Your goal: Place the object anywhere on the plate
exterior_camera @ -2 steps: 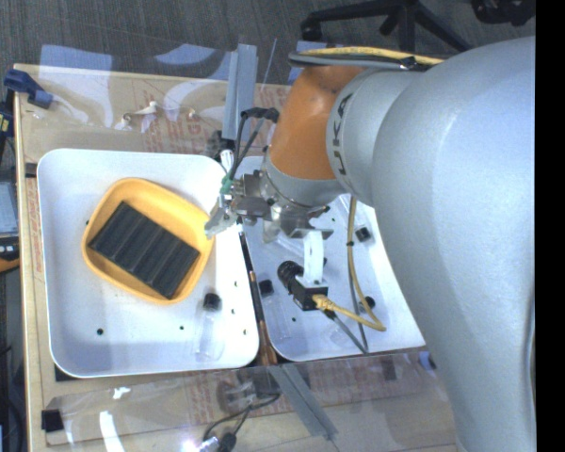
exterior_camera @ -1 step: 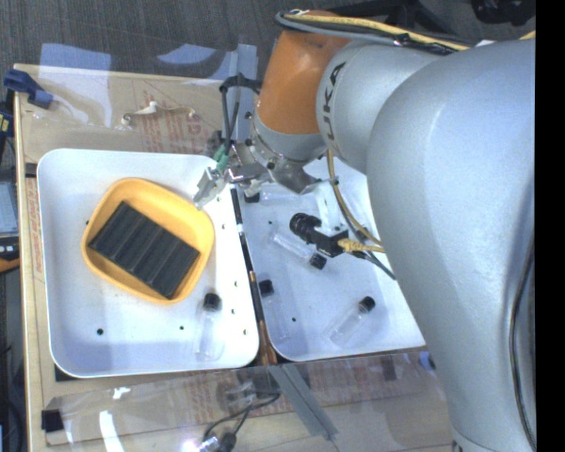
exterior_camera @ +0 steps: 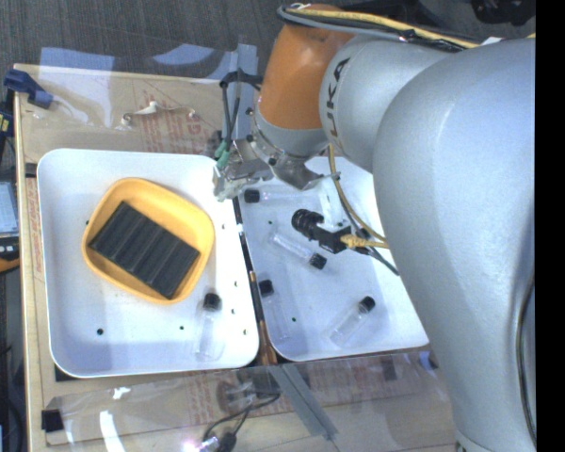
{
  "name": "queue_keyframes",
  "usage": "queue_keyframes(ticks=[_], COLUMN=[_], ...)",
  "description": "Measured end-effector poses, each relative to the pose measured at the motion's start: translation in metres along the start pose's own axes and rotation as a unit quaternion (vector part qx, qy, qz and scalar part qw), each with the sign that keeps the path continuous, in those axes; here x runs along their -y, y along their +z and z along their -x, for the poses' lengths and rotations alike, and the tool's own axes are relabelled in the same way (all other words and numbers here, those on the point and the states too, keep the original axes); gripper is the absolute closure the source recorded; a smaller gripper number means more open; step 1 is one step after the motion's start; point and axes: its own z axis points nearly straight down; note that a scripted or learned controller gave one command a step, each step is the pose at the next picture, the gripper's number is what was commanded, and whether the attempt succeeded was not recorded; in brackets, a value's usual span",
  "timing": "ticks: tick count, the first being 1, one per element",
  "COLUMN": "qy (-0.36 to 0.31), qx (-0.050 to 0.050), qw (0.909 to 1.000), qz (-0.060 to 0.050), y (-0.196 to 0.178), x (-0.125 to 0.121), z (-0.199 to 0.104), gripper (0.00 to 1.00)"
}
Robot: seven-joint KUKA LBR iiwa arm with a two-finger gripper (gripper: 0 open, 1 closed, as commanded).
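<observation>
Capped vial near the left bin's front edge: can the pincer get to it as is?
Probably yes. The vial lies alone on the left bin floor, apart from the yellow plate and its dark slab. The pincer sits at the divider between bins, nothing between.

Robotics lab: arm (exterior_camera: 433, 158), white bins (exterior_camera: 56, 252)

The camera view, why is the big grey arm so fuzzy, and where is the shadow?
In the camera view, the grey arm sits close to the lens, so it looks huge and soft-edged; the yellow plate is sharper, with the dark ridged object lying on it; soft shadow falls across the right bin beneath the arm; the left bin looks brightly, evenly lit; the pincer is small and blurry.
</observation>
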Motion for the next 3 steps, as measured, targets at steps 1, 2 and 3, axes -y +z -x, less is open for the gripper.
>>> queue_keyframes(ticks=[1,2,3], qy=[-0.069,-0.097,-0.097], qx=[0.0,0.0,0.0], qw=[0.9976,0.9953,0.9953], qz=[-0.002,0.0,0.0], y=[0.011,0.01,0.01], x=[0.025,-0.013,-0.013], z=[-0.059,-0.066,-0.066], gripper=[1.0,1.0,0.0])
